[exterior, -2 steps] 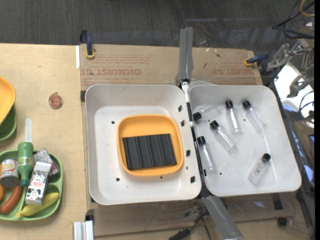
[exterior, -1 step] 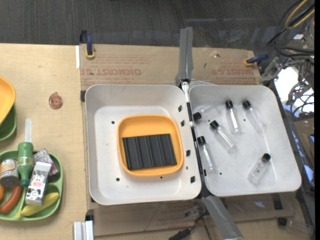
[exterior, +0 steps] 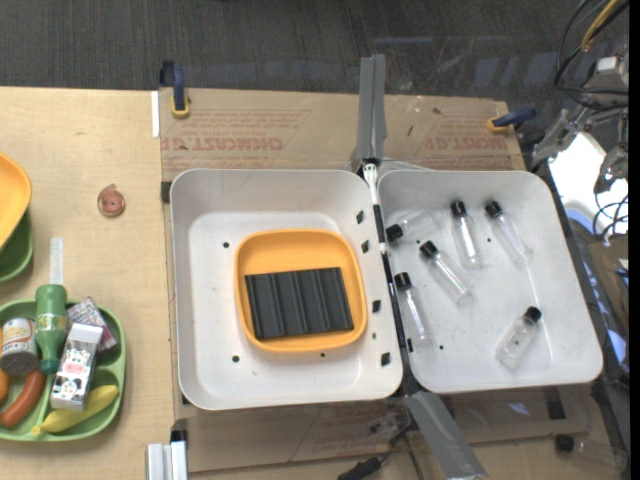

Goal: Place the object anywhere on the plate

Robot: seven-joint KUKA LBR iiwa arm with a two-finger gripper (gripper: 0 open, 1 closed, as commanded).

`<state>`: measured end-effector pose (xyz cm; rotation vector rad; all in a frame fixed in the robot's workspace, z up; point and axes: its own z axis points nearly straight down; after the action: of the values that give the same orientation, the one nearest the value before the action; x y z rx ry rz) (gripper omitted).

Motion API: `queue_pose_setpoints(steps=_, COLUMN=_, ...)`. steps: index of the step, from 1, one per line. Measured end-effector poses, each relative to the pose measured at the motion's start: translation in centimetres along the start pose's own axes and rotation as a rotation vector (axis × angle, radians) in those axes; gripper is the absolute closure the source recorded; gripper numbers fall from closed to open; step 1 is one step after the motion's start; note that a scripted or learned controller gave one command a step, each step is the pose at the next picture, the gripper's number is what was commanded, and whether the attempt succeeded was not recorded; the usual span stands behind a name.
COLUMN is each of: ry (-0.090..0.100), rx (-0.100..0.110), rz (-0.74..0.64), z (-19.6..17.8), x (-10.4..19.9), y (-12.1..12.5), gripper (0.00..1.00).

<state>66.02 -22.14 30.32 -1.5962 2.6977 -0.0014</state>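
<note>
Far left edge: a yellow dish (exterior: 10, 200) sat on a green one (exterior: 14, 256), both cut off by the frame.
Wooden tabletop: a small pink round piece (exterior: 111, 202) lay alone near the dishes.
Green tray (exterior: 108, 396): it held toy food, with a green bottle (exterior: 49, 326), a can (exterior: 16, 339), a small carton (exterior: 73, 371), a sausage (exterior: 20, 401) and a banana (exterior: 82, 409) crowded together.
Cardboard sheet (exterior: 250, 140): it lay under both bins, printed side up.
Left bin (exterior: 200, 268): it carried the plate in its middle.
Plate (exterior: 298, 248): yellow with rounded corners, and a black ribbed slab (exterior: 300, 303) covered most of its floor.
Right bin (exterior: 560, 268): it touched the left bin along the shared edge.
Vials: five clear ones with black caps lay scattered in the right bin, none on the plate. One lay by the dividing edge (exterior: 411, 310), one near the middle (exterior: 443, 271), two towards the back (exterior: 464, 232) (exterior: 506, 232) and one at the front right (exterior: 520, 336).
Loose cap (exterior: 393, 233): a small black one lay by the divider.
My gripper: I could not tell its state.
Far right: cables (exterior: 600, 23) hung above the bench.
</note>
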Motion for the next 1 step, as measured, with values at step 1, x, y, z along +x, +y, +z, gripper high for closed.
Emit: queue_pose_setpoints(steps=1, ry=-0.001, rx=-0.005, rz=-0.367, z=6.25, x=0.02, y=0.09, gripper=0.00)
